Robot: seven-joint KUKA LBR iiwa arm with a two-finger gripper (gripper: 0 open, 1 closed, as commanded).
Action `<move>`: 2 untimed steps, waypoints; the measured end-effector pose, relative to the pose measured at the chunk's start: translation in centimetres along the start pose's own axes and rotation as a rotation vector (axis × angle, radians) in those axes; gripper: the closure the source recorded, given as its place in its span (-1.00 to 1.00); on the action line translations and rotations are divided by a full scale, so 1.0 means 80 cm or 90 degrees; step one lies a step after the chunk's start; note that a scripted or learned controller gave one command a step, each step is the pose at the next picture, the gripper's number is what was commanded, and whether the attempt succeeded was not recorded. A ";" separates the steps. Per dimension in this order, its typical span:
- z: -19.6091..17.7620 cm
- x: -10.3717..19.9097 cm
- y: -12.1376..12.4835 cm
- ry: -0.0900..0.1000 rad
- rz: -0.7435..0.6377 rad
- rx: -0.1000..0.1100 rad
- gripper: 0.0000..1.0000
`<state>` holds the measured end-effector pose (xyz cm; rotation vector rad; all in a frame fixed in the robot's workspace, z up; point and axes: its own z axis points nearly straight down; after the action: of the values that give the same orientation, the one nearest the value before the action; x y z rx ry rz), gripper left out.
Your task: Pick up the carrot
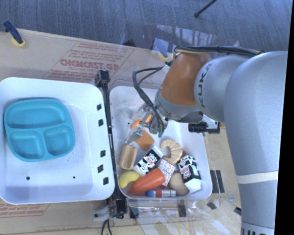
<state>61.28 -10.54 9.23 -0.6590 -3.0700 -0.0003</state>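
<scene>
— Where is the carrot (148, 182)?
— In the right bin (116, 132), near its front edge, lying among the other toy food.
— And the tool (145, 123)?
— It hangs low over the middle of that bin. I can't tell whether it is open; maybe something orange sits by it.

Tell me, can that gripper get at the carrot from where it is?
Probably yes. The carrot lies on top of the pile in the right bin, nothing over it, though toys crowd both sides. The gripper hangs further back.
</scene>
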 end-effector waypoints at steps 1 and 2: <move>-0.015 -0.001 0.003 -0.002 -0.005 0.000 1.00; -0.177 0.013 0.001 -0.008 0.223 -0.003 1.00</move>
<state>60.39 -10.01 23.39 -1.1877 -2.9201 -0.0020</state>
